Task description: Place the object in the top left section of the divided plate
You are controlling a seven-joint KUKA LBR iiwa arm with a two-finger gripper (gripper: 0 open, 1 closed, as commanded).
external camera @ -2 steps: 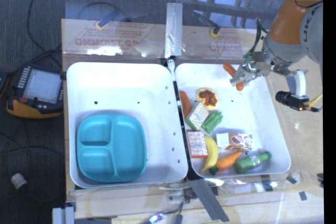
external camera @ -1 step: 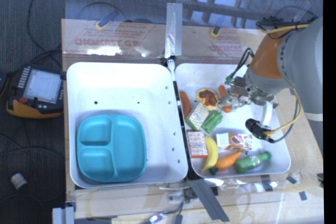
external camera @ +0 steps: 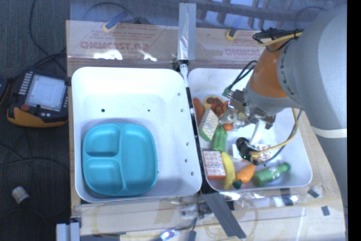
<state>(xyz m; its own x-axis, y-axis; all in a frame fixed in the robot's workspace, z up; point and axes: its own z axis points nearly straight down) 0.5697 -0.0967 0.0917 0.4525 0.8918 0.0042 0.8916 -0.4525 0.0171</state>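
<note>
I judge that the task is at its beginning: the turquoise plastic divided plate (external camera: 119, 159) lies in the white shallow bin (external camera: 130, 79) well to the left of my pincer (external camera: 237, 117), and all three of its sections look bare, so nothing is placed there yet. My pincer is low inside the other white bin (external camera: 302, 166), over the heap of toy foods. Just left of it I see a pale yellow-green block with a grid pattern (external camera: 208, 124) and a small green vegetable-like piece (external camera: 219, 139); below it there are a yellow banana-shaped toy (external camera: 228, 170), an orange carrot-shaped toy (external camera: 246, 172) and a green bottle-like object (external camera: 269, 174). Which of these is the object for the plate, I cannot tell. Whether my fingers are apart or together I also cannot tell, because the wrist and cables cover them. My grey arm with the orange band (external camera: 269, 73) reaches in from the right and bends down steeply, the wrist pointing to the heap. What is left: to take one object, carry it left and put it in the top left section.
</note>
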